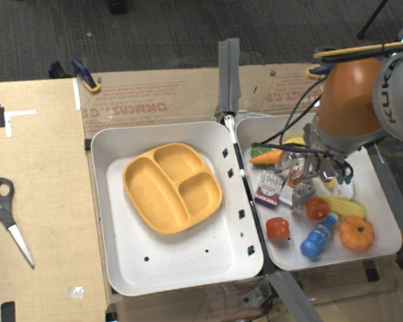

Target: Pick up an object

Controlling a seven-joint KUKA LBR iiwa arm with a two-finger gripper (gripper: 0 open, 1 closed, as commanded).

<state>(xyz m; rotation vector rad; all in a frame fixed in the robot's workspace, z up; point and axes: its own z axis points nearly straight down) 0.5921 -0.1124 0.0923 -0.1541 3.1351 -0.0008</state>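
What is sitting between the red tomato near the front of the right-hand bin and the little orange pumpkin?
In the camera view, a small blue bottle lies between the red tomato and the orange pumpkin, tilted, in the right bin.

Wooden bench (37,206) carries two white bins side by side: left bin (120,269), right bin (384,246). Scissors (6,216) lie on bench at far left. Cardboard sheet (147,98) lies behind bins. Blue-yellow clip (85,76) at cardboard's left corner.
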